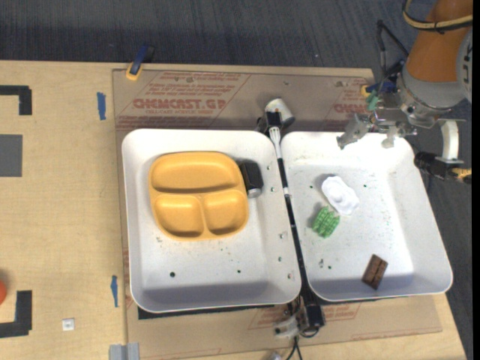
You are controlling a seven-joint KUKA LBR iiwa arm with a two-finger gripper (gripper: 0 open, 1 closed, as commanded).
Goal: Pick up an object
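Gripper (370, 133) with fingers spread apart above right white bin (427, 223); small ribbed green plastic object (325, 222) lies beside white crumpled piece (340, 193).

A yellow three-part tray (199, 193) lies flat in the left bin (142, 268); a small black block (251, 177) touches it. The right bin (420, 246) holds a white lump (340, 193), a green piece (325, 222), a brown block (374, 271).

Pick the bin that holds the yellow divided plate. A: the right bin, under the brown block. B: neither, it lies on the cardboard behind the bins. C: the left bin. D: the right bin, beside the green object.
C: the yellow divided plate lies in the left bin, with a small black object at its right edge, while the green object and the brown block lie in the right bin.
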